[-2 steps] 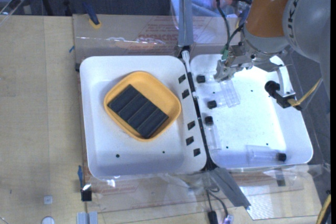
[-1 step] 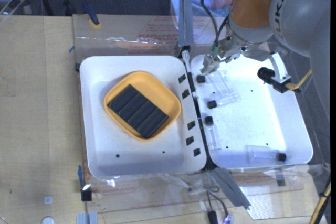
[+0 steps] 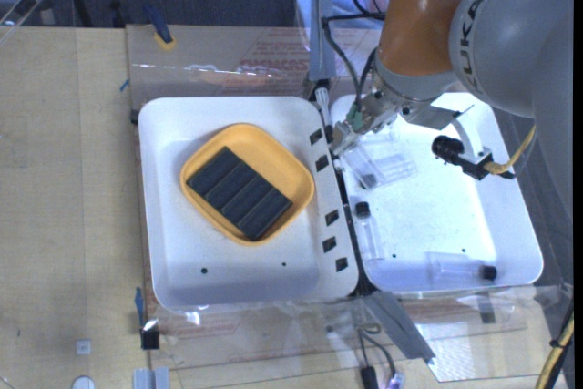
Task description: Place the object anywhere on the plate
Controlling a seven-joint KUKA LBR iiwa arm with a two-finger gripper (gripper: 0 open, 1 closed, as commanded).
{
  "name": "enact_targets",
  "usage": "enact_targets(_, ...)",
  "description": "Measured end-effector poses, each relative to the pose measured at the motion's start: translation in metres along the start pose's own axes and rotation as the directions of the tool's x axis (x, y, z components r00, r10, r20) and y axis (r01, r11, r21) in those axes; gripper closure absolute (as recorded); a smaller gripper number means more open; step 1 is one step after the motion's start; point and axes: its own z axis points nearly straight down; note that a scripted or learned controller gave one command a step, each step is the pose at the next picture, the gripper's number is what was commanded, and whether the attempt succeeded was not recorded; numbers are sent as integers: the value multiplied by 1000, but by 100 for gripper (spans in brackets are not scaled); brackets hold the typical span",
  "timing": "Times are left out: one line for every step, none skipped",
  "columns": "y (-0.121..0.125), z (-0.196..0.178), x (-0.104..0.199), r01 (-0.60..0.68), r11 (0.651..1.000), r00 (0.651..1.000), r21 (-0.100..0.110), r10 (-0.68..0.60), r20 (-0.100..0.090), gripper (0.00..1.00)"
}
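A yellow square plate (image 3: 205, 161) with rounded corners lies in the left bin. A dark grey ridged rectangular block (image 3: 239, 190) rests flat on it, covering most of its middle. My gripper (image 3: 349, 130) hangs over the left edge of the right bin, just right of the divider between the bins and apart from the plate. Nothing is visibly held in it. A clear plastic piece (image 3: 384, 168) lies just below and right of the gripper.
The right bin (image 3: 510, 232) also holds a small black-tipped item (image 3: 362, 210) and a clear tube with a black cap (image 3: 460, 269) near the front. The grey arm with its orange band (image 3: 424, 14) covers the right bin's back. Black clips (image 3: 330, 219) line the divider.
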Motion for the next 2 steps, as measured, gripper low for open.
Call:
enact_targets(-24, 0, 34, 229, 973, 973, -1, -229, 0, 100)
enact_targets(-24, 0, 34, 229, 973, 973, -1, -229, 0, 0)
